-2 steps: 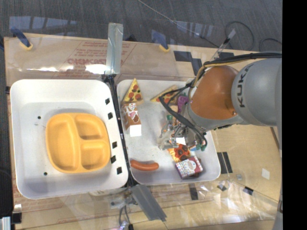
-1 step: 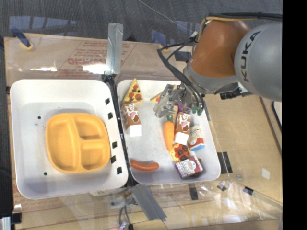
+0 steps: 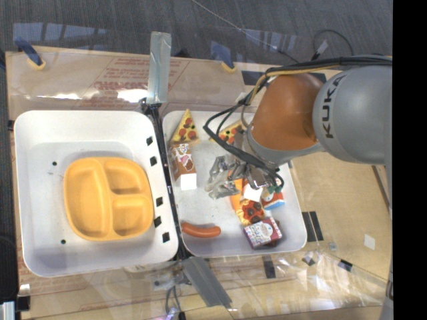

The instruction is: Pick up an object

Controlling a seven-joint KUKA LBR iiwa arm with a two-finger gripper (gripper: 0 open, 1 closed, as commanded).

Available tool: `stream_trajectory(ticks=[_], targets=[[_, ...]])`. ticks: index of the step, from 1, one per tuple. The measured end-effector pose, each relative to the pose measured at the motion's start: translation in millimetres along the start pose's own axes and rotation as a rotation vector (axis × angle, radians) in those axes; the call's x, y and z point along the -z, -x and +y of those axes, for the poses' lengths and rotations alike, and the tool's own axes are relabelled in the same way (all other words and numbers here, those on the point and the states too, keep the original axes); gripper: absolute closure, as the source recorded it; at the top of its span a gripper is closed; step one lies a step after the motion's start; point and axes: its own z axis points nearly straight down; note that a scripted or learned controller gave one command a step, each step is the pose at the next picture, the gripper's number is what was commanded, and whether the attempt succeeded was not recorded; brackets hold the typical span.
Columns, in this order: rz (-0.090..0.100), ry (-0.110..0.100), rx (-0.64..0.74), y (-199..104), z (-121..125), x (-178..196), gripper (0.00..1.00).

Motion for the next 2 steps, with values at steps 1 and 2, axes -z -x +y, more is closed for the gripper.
stream_trajectory(ticks=[1,2], targets=[[-0.002,-0.001,0.4,-71.2,-29.6,-40.9,1.0],[-0.016,-0.012,0.321,-49.8,16.5,143.3,1.0]])
